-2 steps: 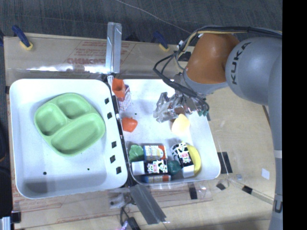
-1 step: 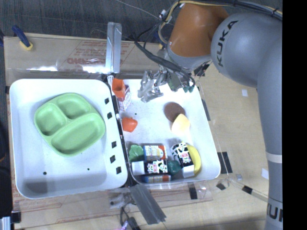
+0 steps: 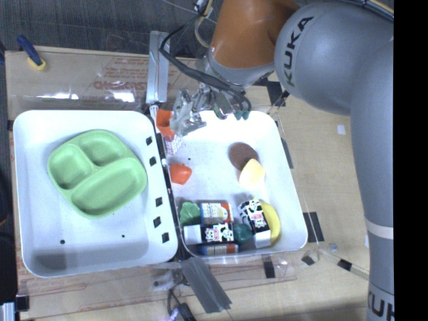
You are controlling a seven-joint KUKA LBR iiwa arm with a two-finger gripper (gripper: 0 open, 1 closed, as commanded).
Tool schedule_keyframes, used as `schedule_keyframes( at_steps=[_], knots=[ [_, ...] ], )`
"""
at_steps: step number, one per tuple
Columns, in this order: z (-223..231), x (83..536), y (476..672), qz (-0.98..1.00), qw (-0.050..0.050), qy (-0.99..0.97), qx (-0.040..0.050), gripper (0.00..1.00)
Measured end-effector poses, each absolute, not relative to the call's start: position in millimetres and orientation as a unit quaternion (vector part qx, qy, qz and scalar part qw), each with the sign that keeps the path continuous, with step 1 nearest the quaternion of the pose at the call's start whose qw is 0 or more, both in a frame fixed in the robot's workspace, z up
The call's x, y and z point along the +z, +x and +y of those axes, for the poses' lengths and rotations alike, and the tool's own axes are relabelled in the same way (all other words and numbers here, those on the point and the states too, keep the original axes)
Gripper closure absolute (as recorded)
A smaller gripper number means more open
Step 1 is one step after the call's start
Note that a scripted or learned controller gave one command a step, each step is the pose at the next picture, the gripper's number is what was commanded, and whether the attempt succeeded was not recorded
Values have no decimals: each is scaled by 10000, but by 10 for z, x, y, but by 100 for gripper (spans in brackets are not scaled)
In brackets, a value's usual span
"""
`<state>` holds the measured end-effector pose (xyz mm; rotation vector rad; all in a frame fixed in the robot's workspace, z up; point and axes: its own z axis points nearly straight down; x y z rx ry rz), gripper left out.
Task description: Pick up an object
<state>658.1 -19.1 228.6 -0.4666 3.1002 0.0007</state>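
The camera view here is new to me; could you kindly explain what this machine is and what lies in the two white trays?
You are looking down at a slant from one fixed camera above a bench. The big grey and orange shape is a robot arm reaching in from the right. Its claw hangs over the far left corner of the right bin; I cannot tell whether it holds anything. That bin contains toy food: a banana, small cartons, an orange piece. The left bin holds a green divided plate.

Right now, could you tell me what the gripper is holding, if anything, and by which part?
It cannot be told. The gripper sits at the right bin's top left corner, beside an orange item, with no hold visible.
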Motion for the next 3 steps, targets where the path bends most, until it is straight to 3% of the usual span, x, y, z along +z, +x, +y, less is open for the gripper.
schedule_keyframes(
  at_steps=[1,2,3],
  knots=[
    [432,1909,6562,9829,-9,-1839,8,100],
    [673,2390,5492,9878,31,-1556,1,100],
    [1388,2557,5911,9951,17,-991,6,100]
  ],
)
